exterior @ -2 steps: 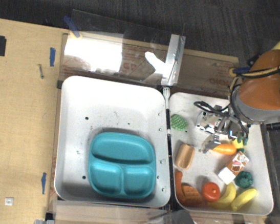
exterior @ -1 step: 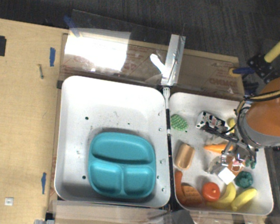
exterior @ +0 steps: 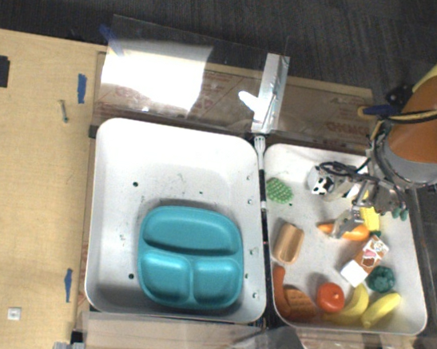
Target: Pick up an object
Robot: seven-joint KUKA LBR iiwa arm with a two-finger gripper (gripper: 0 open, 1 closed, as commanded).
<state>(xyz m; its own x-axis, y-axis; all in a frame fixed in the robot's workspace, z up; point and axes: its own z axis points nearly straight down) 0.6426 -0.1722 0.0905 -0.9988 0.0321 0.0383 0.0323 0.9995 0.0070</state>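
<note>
Camera view: one slanted look down on a table (exterior: 16,181) carrying two white bins; the arm (exterior: 427,126) comes in from the right over the right bin (exterior: 416,318).
Gripper: the gripper (exterior: 355,215) hangs low in the upper right part of the right bin; I cannot tell from here whether it is open or closed, and nothing is clearly caught in it.
Task's thing: no single object is named, so the likeliest candidate, to my eye, is the small orange piece (exterior: 353,233) lying right at the gripper, touching or nearly so.
Handling, orange piece: looks like a light, hard plastic toy, smooth and apt to slip; best taken across its narrow width.
Close by: a black-and-white toy (exterior: 323,184) sits just beside the gripper, toward the bin divider; a yellow block (exterior: 368,217) sits hard against the gripper on the arm's side.
Nearer the front rim from the gripper: a white cube (exterior: 353,273), a dark teal knob (exterior: 382,278), a red tomato (exterior: 330,296), bananas (exterior: 369,305); all look light and rigid, and crowded enough to get nudged.
Toward the divider: a tan cylinder (exterior: 288,243), round and likely to roll; a flat green disc (exterior: 279,190), hard to pinch.
Left bin (exterior: 125,148): well away from the gripper, holding a teal divided tray (exterior: 191,256), too broad for an easy pinch.
</note>
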